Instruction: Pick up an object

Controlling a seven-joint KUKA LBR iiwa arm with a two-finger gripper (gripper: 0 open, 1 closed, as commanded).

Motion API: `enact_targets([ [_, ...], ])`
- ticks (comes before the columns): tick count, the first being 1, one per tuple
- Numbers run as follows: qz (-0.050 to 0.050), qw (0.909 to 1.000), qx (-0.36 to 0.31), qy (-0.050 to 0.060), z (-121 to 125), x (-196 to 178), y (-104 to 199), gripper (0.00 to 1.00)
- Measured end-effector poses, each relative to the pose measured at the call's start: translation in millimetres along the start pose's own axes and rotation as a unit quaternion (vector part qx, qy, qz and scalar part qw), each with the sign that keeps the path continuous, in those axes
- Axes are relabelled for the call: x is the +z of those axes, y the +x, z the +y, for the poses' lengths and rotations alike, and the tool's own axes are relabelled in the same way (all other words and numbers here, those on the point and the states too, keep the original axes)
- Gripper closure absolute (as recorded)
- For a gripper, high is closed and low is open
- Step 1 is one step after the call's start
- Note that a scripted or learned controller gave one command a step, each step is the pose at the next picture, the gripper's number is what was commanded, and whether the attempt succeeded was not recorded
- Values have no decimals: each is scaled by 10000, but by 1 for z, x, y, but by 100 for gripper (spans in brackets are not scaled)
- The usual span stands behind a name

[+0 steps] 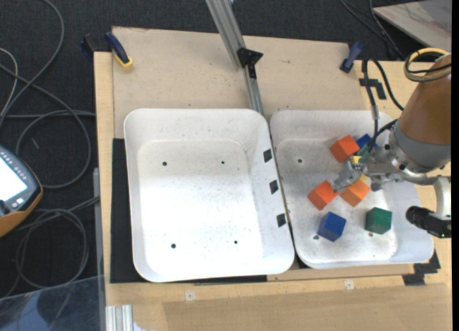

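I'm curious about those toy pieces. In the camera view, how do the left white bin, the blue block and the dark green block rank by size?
1. Left white plastic bin, largest by far.
2. Blue block and dark green block: they look alike, so I won't rank them.

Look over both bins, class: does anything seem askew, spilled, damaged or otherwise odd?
Nothing is spilled or broken. The blocks lie scattered at odd angles in the right bin: three orange blocks, a blue block and a green block. The tool sits low among the orange ones.
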State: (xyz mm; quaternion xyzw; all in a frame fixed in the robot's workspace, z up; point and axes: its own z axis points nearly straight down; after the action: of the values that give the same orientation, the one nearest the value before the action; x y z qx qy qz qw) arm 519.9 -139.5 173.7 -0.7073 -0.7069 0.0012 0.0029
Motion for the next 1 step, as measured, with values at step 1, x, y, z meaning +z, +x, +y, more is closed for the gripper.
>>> enact_targets([
  [1,-6,10000,5,-44,4,53,-9,0],
])
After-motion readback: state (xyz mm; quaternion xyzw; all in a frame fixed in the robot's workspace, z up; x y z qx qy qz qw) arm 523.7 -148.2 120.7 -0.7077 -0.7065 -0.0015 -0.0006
